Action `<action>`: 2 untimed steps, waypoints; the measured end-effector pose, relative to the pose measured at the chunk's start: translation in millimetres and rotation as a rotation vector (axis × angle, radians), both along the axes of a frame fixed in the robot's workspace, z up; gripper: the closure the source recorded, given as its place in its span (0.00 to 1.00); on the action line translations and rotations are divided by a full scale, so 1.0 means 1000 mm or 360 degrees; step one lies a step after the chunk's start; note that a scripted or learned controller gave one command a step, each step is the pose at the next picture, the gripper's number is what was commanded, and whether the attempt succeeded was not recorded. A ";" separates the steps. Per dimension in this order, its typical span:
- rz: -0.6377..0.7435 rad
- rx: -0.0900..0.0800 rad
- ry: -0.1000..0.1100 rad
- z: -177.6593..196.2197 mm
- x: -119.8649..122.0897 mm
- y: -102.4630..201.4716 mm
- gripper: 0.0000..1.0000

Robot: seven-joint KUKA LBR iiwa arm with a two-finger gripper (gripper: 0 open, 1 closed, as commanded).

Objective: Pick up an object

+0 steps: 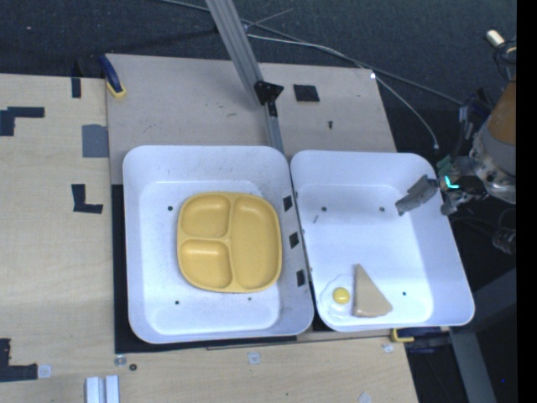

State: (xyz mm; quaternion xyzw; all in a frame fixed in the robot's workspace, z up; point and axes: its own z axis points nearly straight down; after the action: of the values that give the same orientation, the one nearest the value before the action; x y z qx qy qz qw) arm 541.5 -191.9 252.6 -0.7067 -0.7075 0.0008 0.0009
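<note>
Two items (a wedge [369, 295], a yellow ball [341, 295]) await; our gripper [417, 195], jaw state unclear, must first descend.

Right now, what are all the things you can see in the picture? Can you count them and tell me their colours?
White bins: two, side by side on the bench.
Divided plate: one, yellow, three compartments, in the middle of the left bin.
Wedge: one, tan, triangular, near the front edge of the right bin.
Small round piece: one, yellow, just left of the wedge.
Clamp: one, blue and yellow, at the bench's far left corner.
Gripper: one, grey, over the right bin's far right corner, nothing seen in it.
</note>
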 end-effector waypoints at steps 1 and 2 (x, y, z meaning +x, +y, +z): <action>0.0000 0.0000 -0.0001 0.000 0.000 0.000 0.00; -0.0002 0.0001 0.0006 -0.051 -0.010 -0.002 0.00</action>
State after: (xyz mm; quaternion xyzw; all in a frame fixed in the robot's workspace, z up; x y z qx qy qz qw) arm 531.0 -194.0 201.2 -0.7071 -0.7071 0.0020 0.0023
